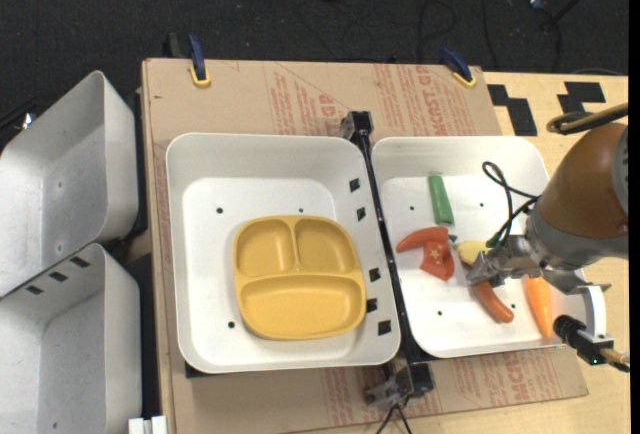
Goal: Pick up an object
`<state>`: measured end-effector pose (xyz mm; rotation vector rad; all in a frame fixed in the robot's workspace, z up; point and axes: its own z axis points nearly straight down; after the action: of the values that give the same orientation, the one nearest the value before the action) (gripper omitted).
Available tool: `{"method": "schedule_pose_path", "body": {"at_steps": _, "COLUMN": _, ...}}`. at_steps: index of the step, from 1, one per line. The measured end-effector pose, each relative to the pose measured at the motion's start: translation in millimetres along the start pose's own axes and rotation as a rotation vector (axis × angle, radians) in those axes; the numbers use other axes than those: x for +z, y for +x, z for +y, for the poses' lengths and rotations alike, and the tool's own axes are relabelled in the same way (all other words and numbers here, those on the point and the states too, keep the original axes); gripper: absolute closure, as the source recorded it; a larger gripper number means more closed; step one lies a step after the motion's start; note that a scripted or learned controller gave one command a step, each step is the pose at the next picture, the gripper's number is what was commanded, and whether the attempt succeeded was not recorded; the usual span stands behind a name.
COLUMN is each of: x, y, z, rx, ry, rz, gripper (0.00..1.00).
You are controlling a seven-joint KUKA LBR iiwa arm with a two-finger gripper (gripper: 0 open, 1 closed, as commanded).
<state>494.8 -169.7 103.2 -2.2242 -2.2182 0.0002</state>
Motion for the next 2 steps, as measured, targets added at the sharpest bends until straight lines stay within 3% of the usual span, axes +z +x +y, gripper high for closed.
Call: {"method": "schedule_pose_path", "body": {"at_steps": 2, "x": -118, "y": -1, "z": 10, "rx": -0.006, "ry": -0.007, "rz": -0.002, "gripper": 1.00}}
